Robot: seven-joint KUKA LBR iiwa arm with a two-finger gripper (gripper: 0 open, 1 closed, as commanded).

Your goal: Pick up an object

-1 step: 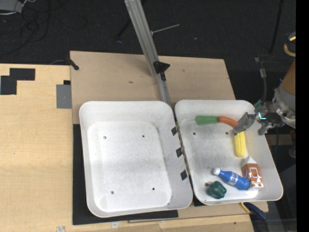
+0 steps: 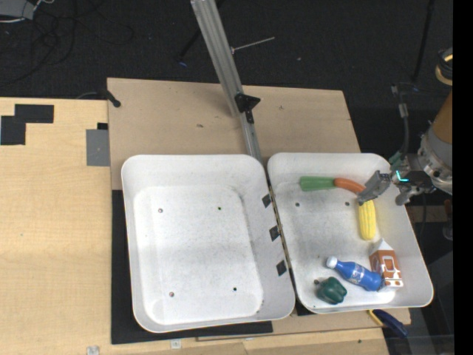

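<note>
The tool [image 2: 390,186] hangs over the upper right rim of the right-hand bin [image 2: 310,161], its two dark fingers spread apart with nothing between them. It sits just above the corn cob [image 2: 367,221], so the corn looks like the likeliest candidate for a grasp, though the carrot is also close.

All the pickable things lie in the right-hand bin, taken here relative to the corn cob. The carrot [image 2: 329,185], orange with a green top, lies above and to the left of it, stretched across the bin. Below the corn, a blue bottle [image 2: 355,274] with a white cap rests on its side. Just right of that bottle sits a small orange-and-white carton [image 2: 388,267], touching or nearly touching it. Left of the bottle and lower is a dark green pepper-like object [image 2: 331,291].

The left-hand bin [image 2: 133,176] adjoins the right one on the desk [image 2: 170,109]. The objects are scattered loosely, likely so a spread tool can descend around one without crowding. The corn lies roughly upright in the view, so the fingers would need to close across its narrow width.
</note>
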